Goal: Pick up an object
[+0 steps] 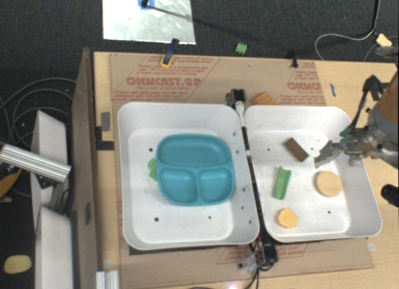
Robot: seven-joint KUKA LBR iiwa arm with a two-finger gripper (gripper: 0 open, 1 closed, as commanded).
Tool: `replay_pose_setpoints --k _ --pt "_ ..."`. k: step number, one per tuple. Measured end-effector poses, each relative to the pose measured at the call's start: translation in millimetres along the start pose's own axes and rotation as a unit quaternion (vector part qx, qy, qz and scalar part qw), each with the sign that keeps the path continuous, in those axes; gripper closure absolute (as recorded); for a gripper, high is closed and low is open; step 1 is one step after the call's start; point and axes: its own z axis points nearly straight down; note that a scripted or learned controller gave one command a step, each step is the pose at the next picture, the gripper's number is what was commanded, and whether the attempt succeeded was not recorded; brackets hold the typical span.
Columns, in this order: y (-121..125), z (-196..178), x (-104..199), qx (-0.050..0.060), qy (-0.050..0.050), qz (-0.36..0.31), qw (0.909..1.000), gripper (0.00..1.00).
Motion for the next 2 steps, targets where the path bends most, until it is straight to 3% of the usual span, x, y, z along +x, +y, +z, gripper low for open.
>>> replay_pose_setpoints --k 1,2 --pt "155.6 151.3 46.8 -0.005 0.0 -0.005 1.0 0.0" --pt "91.4 159.9 35.7 0.003 0.0 0.002 1.0 0.0"
